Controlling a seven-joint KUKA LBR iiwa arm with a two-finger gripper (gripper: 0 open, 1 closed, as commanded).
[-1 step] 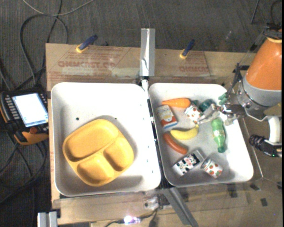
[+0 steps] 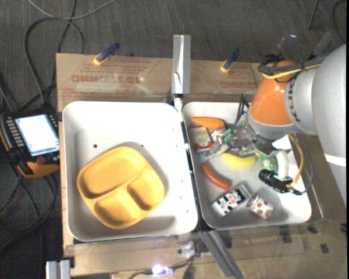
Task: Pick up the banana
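Gripper (image 2: 239, 147) low over banana (image 2: 239, 159), which lies just under fingers; can't tell whether they're spread or pinching. Risk: sausage (image 2: 215, 176) and packet (image 2: 200, 138) crowd fingers, could get nudged or grabbed instead.

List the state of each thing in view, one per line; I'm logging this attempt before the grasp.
Yellow banana: lying in the right white bin, partly under the gripper.
Orange-red sausage-shaped toy: lying flat beside the banana.
Yellow plastic divided tray: upright in the left white bin, compartments bare.
Handheld pendant: screen lit.
Gripper: low over the banana; grip unclear.
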